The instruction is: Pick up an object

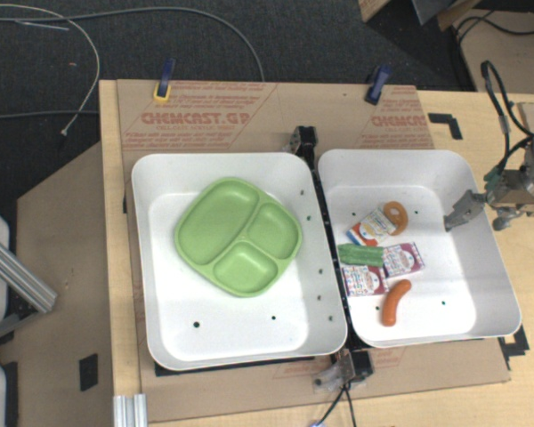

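Red print reading "CHEMCAST GP" runs along the brown paper sheet (200,114) beneath the bins, and shows again, partly cut off, at its other corner. The print on the small packets (383,261) is too small to read.

grey metal claw (481,212), dark cables

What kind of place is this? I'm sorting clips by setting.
Probably a robotics lab bench, not a home. Two white bins sit clamped to cardboard by blue clips, cables trail over dark carpet, and toy food such as a sausage serves as test objects.
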Robot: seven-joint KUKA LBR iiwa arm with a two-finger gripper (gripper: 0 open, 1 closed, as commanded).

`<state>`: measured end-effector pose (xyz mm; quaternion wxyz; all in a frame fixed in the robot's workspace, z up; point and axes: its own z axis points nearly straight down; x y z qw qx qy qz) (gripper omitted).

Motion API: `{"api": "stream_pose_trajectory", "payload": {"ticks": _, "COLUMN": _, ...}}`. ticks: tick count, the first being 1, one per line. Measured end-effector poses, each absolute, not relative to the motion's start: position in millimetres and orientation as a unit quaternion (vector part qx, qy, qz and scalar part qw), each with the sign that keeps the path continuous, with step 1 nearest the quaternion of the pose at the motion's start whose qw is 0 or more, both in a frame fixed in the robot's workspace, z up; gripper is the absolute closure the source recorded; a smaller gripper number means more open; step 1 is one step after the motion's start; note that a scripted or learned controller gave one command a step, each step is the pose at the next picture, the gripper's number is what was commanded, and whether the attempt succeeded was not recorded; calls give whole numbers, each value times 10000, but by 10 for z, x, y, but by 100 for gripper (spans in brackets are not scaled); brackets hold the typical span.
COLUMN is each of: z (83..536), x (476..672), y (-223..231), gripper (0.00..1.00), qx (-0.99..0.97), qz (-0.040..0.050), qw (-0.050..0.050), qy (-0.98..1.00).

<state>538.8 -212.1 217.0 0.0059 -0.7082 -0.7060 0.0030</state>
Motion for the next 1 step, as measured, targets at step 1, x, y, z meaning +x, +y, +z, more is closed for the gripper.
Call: {"api": "stream_pose_trajectory", "payload": {"ticks": 1, "z": 2231, "x": 5417, "y": -2117, "gripper": 0, "qx": -7070, "qz": -1, "qw": 6, "qy": -7072}}
